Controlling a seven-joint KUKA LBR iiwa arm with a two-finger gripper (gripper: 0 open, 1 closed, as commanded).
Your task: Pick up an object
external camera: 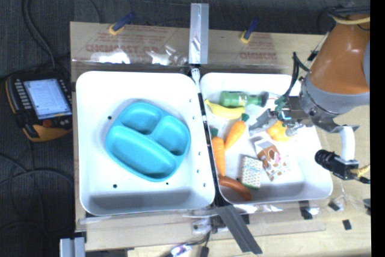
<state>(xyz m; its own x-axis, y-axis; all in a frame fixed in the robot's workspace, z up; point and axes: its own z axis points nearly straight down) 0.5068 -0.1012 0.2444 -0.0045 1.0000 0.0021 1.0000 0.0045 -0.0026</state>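
Observation:
My gripper hangs low over the right part of the right bin, reaching in from the right under the orange band of the arm. A small yellow object lies right beneath it, partly covered by it. Left of the gripper lie an orange carrot, a yellow banana and a green bottle. Nearer the front are a picture packet, a patterned packet, a second carrot and a red-brown sausage shape.
The left bin holds a blue divided plate. A metal divider stands behind where the bins meet. A handheld pendant lies on the floor at left. A black fitting sticks out past the right bin's edge.

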